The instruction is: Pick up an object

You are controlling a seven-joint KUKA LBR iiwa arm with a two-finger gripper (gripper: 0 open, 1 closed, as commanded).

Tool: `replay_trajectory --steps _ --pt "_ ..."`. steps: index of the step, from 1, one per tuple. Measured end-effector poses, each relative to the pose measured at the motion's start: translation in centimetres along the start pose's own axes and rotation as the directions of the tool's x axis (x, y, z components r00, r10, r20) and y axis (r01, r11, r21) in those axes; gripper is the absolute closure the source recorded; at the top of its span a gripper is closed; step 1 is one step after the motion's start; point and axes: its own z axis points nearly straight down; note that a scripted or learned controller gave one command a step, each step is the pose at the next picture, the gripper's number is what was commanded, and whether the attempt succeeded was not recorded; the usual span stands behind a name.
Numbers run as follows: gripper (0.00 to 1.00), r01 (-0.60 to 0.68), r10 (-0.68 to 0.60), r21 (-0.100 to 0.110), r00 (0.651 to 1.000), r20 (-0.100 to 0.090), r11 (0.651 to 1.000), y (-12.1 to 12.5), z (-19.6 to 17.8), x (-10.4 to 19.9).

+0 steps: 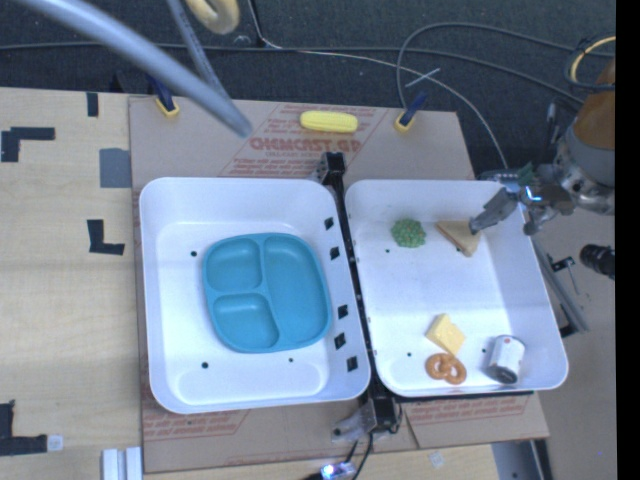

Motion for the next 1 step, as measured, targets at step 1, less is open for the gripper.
replay_trajectory --steps 1 --pt "0.0 0.004 -0.004 -0.012 1.0 0.003 1.0 0.29 -0.77 0.04"
